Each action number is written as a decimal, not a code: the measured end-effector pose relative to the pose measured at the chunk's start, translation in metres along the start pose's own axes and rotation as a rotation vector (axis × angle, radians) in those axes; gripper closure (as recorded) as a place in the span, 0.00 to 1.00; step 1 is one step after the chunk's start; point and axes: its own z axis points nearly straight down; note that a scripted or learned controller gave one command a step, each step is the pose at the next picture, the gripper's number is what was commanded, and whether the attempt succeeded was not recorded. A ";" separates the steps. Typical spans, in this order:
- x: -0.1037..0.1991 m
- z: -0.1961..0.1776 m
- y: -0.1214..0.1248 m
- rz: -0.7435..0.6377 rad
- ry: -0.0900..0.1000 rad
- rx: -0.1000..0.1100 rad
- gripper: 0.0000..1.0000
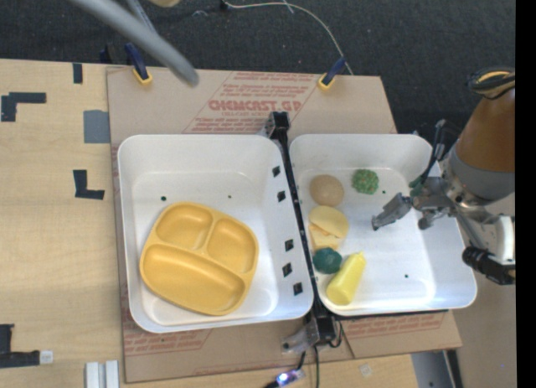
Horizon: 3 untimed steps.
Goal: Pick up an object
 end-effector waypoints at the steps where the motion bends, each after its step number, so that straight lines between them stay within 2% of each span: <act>1: 0.000 -0.006 0.003 -0.004 -0.003 -0.012 0.00; 3: -0.003 0.083 0.006 -0.003 -0.003 -0.009 0.00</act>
